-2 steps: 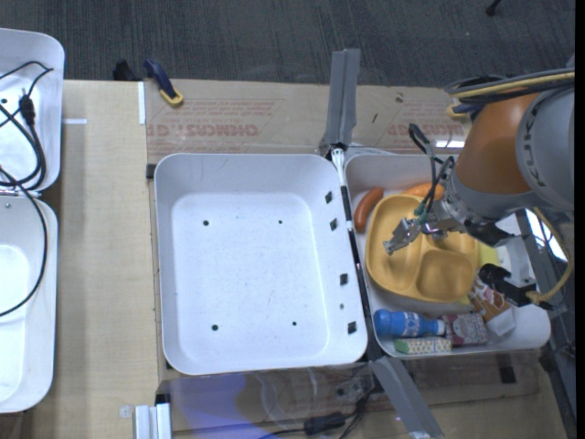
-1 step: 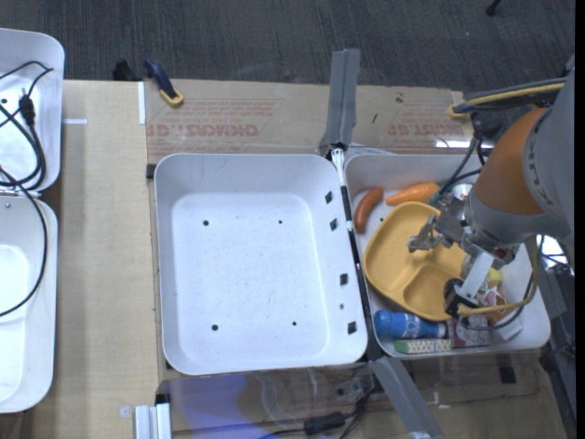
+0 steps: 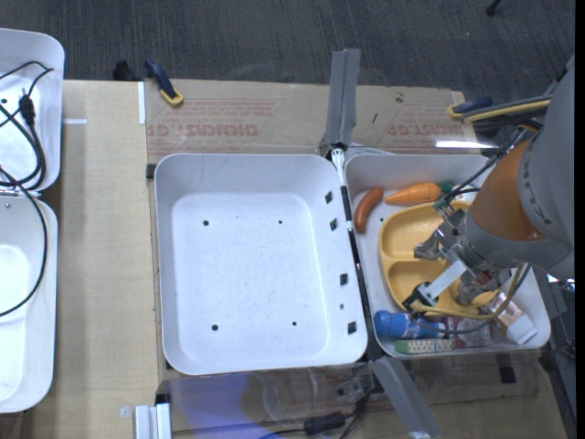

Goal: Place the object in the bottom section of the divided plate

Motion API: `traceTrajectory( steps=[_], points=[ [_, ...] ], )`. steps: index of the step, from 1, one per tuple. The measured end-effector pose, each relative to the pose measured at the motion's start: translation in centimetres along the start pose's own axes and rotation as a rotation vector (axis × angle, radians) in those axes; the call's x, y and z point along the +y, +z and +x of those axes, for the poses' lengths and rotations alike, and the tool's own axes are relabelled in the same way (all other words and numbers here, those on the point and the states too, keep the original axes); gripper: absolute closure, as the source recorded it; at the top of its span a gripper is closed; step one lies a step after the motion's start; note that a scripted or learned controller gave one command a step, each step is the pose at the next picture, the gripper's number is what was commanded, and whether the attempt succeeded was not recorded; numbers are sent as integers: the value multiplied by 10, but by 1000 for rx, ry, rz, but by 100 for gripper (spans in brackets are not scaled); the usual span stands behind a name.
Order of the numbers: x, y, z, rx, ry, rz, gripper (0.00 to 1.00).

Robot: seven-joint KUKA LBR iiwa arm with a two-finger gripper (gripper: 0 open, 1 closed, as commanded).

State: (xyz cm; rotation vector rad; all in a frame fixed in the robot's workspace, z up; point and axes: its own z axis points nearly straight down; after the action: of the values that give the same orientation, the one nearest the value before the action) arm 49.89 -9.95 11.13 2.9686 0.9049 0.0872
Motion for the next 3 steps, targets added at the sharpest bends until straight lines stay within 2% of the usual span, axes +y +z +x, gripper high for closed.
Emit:
traceTrajectory(
  steps=[1, 2, 3],
  points=[
    [63, -7, -11, -48, 351, 41, 0],
    [3, 3, -9, -12, 334, 7, 0],
    [22, 3, -21, -9, 378, 35, 0]
  ],
)
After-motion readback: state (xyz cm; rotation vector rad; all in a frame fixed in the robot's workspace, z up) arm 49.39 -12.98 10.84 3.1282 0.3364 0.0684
